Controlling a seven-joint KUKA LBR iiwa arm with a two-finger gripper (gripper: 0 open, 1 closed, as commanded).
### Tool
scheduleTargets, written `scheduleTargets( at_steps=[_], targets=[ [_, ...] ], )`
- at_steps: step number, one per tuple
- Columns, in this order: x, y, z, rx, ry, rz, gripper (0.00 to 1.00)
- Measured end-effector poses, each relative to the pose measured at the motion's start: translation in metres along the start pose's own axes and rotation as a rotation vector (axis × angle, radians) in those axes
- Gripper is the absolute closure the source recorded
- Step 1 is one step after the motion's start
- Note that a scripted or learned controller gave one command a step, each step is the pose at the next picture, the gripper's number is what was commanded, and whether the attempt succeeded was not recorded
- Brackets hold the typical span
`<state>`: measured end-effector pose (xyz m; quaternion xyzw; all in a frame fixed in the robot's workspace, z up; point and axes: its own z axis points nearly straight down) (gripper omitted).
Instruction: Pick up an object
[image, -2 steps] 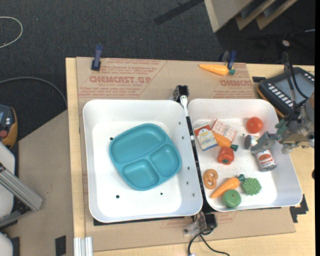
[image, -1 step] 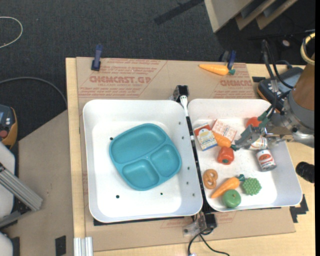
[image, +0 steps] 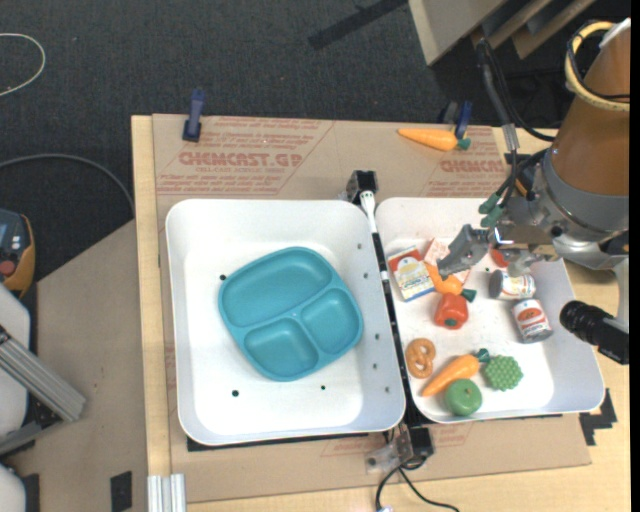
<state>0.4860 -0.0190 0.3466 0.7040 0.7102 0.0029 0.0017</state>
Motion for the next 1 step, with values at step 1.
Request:
scheduleTargets(
  at_steps=[1],
  targets=[
    [-0.025, -0.0087, 0.0899, 0.015, -0.001, 0.012, 0.0]
  ],
)
